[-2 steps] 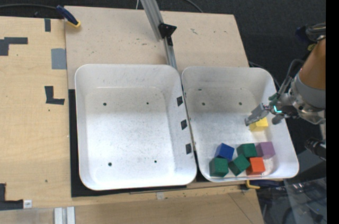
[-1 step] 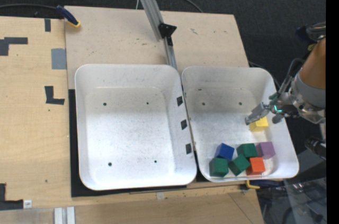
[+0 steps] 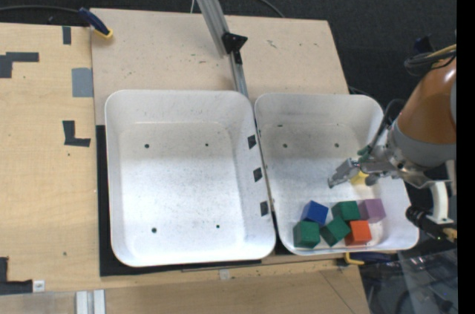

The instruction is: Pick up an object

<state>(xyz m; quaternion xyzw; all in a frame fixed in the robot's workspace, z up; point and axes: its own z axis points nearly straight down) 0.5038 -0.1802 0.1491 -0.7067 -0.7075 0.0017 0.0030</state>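
as the arm (image 3: 429, 119) bends into the right bin (image 3: 312, 119), its gripper (image 3: 346, 174) hovers there, state unclear.

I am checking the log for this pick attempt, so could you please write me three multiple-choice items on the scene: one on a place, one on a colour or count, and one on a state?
1. Where do the blocks lie?
A. In the left bin
B. In the near part of the right bin
C. On the bench outside the bins

2. Which colour has more than one block?
A. Green
B. Blue
C. Orange

3. How does the gripper stand to the blocks?
A. It grips one of them
B. It lifts one of them over the left bin
C. It is apart from them, over the right bin

Answers: 1 B, the blocks crowd by the right bin's near wall. 2 A, several green blocks show beside one blue block and one orange block. 3 C, bare bin floor shows between the gripper and the blocks.
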